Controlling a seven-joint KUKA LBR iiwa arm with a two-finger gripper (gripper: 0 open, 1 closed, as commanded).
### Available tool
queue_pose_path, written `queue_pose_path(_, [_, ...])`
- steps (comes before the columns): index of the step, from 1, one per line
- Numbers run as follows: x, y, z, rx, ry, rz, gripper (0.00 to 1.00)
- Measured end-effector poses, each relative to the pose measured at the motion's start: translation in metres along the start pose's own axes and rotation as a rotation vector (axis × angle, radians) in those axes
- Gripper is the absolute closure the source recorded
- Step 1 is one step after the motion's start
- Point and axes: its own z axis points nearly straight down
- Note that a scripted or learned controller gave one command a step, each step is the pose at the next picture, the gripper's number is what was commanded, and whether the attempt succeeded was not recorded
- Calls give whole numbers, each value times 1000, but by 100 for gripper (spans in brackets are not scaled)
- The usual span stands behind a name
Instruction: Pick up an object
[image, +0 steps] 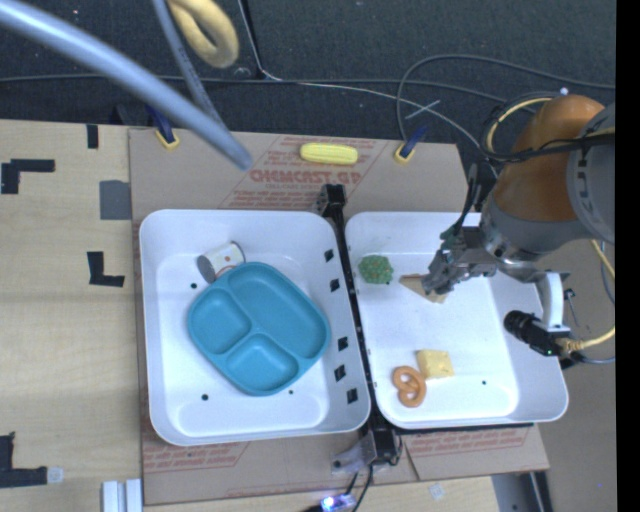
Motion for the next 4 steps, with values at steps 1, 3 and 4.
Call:
queue_pose_path(1, [0,0,-1,6,1,1,100])
queue_pose_path(3, [89,-23,-8,8,3,-5,100])
queue_pose_path(4, [135,-40,-3,9,2,-4,100])
